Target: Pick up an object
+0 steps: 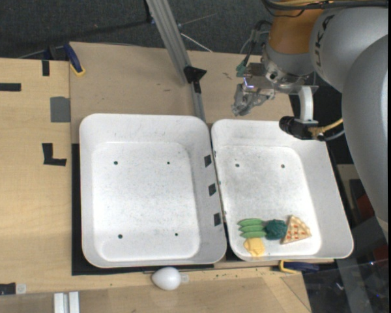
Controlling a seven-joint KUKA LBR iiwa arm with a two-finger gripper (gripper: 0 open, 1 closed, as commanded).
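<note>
My gripper (246, 103) hangs above the far rim of the right bin (326, 175), well clear of the objects. In the right bin's near corner lies a small cluster: a green pea pod (251, 225), a dark green broccoli-like piece (274, 227), a yellow corn-like piece (254, 245) and a tan waffle-patterned pizza slice (294, 229). Nothing shows between the fingers.
The left bin (91, 175) sits beside the right one, separated by a grey divider with black clips. A white egg-shaped object (166, 278) rests on the bench in front of the left bin. A metal pole (173, 38) slants across the back.
</note>
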